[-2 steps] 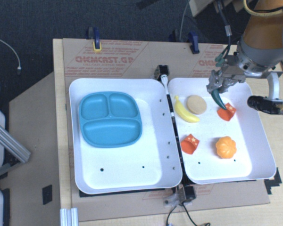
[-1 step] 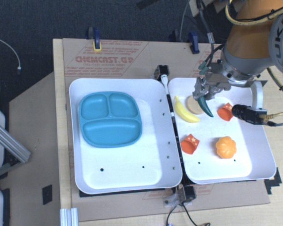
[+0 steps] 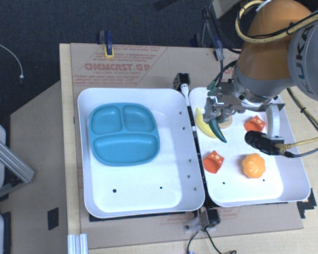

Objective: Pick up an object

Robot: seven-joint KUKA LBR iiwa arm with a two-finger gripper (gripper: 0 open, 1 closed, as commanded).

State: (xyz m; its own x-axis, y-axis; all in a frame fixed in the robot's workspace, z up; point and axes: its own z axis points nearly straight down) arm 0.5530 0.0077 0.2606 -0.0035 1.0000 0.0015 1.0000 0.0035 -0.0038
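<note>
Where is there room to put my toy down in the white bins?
Left bin: bare floor below and right of the blue divided plate. Right bin: a bare strip along the near edge, below the red piece and the orange fruit. It is crowded at the far end, where the gripper hangs over the banana.

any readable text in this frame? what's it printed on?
"CHEMCAST GP" in red on the brown protective sheet behind the left bin.
Smaller red lines above and below it on that sheet: too small to read.
Dark letters on the arm's grey casing at the right edge: cut off, unreadable.
</note>
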